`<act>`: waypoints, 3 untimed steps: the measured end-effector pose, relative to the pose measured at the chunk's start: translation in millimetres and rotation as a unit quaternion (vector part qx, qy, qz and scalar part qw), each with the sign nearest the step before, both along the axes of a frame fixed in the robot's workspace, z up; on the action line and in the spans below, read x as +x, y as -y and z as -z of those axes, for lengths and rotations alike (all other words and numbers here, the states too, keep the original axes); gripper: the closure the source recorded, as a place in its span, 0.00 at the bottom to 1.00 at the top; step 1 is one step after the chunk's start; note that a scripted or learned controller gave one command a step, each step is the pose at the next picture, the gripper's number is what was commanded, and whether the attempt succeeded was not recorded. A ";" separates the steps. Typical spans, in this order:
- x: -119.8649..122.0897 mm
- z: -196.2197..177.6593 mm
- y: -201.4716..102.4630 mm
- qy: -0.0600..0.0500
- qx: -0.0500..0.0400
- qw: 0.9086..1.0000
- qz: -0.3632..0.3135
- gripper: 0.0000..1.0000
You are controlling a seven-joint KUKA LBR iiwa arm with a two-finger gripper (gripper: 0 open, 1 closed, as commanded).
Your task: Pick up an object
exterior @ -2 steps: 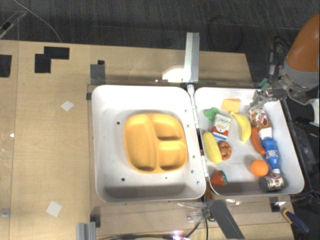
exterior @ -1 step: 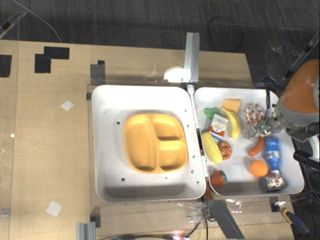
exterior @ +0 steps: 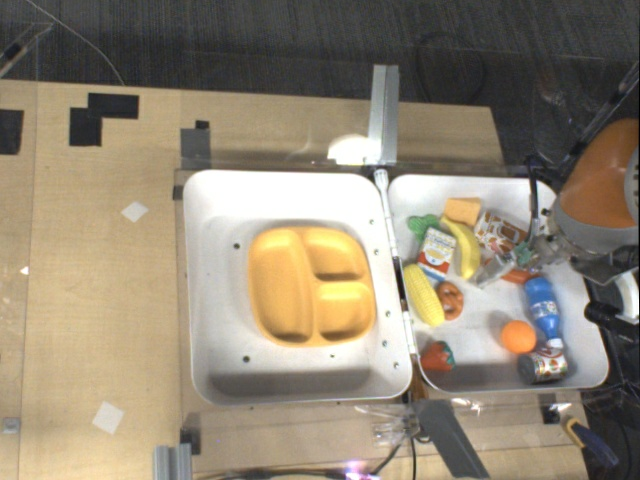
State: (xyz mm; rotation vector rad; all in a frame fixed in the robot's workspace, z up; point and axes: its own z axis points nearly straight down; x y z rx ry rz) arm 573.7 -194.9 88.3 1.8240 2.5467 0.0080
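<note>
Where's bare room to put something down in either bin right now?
Left bin: bare white floor all around the yellow tray, widest along its near edge. Right bin: crowded; small gap between the corn, orange and strawberry.

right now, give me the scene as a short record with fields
left bin: holds a yellow divided tray
right bin: holds toy food, among it a banana, corn cob, orange, blue bottle, can
arm: over the right bin's upper right
gripper: low beside a small packet, nothing seen held
</note>
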 end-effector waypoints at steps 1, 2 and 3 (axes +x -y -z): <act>48.4 0.5 -52.6 -0.001 0.003 0.981 0.196 0.00; 87.3 0.5 -81.2 -0.014 -0.003 0.950 0.311 0.00; 79.6 -5.5 -35.2 -0.029 0.002 0.992 0.121 0.00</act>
